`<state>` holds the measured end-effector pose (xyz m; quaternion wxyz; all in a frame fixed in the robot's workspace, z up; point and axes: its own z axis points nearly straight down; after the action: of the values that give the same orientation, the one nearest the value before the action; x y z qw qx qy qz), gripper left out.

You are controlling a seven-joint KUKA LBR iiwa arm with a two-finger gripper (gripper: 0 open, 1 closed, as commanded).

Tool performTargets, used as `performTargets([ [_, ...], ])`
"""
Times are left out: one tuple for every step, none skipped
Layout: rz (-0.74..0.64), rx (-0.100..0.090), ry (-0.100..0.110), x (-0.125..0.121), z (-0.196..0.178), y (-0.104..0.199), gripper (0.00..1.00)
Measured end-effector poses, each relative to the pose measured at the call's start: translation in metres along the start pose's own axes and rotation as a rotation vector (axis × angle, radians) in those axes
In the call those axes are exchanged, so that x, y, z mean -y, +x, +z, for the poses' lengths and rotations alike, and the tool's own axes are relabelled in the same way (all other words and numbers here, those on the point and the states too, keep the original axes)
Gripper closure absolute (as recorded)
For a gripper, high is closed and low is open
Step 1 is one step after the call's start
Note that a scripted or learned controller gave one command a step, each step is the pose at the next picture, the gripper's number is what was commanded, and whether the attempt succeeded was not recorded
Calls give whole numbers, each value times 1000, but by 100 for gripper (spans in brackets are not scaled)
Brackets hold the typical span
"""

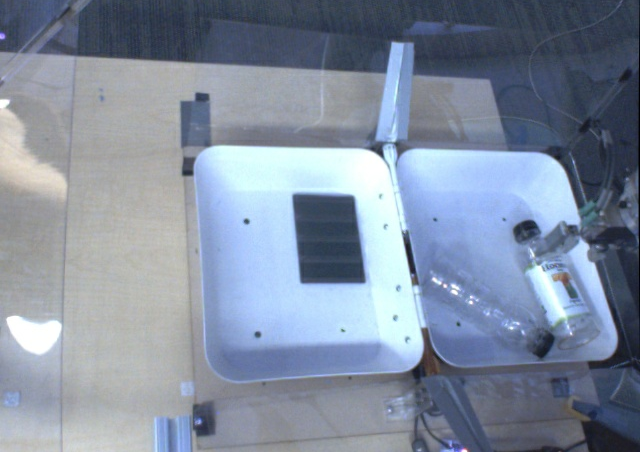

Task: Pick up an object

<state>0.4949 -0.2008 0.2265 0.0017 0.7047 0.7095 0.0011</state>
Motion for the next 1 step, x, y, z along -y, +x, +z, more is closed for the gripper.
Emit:
performTargets([
  [-218,0,-2,-33,133,-4,0],
])
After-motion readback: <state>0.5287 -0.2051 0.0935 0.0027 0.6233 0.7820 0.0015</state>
